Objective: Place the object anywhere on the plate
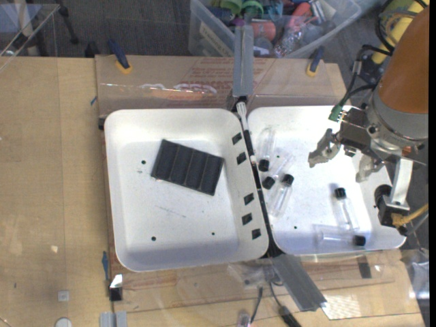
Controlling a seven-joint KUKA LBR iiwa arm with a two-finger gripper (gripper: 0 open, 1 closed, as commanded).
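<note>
The plate (187,167) is a black ribbed rectangle lying flat in the left bin (129,244). Several clear vials with black caps lie in the right bin (306,125): one vial (345,208) near the right side, another vial (338,237) by the front wall, and a cluster of vials (276,176) close to the divider. My gripper (342,161) hangs over the right bin, above and slightly behind the right-side vial. It is open, and I see nothing between its fingers (319,153).
A row of black clips (246,197) runs along the seam between the bins. Behind the bench stands a clear tub (204,19) of coloured toys. Wooden tabletop (48,182) lies to the left. The arm's cables (392,206) hang over the right bin's right edge.
</note>
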